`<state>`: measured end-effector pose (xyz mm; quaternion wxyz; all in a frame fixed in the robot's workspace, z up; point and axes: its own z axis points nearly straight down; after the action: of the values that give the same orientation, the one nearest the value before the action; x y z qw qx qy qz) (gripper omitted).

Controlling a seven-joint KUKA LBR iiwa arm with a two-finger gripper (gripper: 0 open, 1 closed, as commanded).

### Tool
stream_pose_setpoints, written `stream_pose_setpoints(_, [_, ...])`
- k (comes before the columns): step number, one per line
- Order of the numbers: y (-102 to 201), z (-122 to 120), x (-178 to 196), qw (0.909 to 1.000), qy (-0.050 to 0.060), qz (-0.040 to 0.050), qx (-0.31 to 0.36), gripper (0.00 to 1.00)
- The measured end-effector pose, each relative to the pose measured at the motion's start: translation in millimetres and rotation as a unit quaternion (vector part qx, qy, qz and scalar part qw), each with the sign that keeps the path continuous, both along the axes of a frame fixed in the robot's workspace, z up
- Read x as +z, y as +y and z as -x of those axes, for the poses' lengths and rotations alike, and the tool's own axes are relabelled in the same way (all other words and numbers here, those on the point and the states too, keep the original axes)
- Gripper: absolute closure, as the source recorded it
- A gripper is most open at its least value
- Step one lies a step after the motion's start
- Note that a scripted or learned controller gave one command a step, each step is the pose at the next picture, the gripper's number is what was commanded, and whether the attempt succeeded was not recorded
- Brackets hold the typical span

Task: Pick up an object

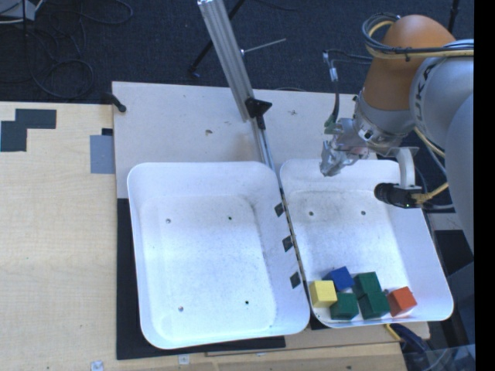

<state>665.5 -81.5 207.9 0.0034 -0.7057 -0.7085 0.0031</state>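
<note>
The task looks to be at its start: nothing has been picked up yet, as far as the view shows.

The gripper (334,165) hangs over the far edge of the right bin (433,273), near the corner closest to the left bin (147,207). It is small and partly blurred here, so it cannot be told from this view how it is set, but nothing shows beneath or around its tip. It appears to carry no block.

All the blocks lie together at the near end of the right bin, well apart from the gripper. The yellow block (323,292) sits at the left of the cluster, close to the wall between the bins. The blue block (339,277) is just behind it. Two green blocks follow, a smaller one (345,306) beside the yellow and a longer one (370,292) to its right. The orange block (401,301) ends the row, touching or almost touching the long green one. They are packed closely, several seeming to touch.

What is left, by this reading, is nearly the whole job: the arm (406,60) must travel across the bin toward the near end, settle over one block, come down, close on it and lift. The orange or yellow block, at the cluster's ends, may offer the freest sides.
</note>
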Motion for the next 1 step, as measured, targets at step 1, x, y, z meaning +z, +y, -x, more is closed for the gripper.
stream_pose_setpoints(1, [14.1, 15.9, -2.9, 1.0, -0.002, -0.0001, 0.0, 1.0])
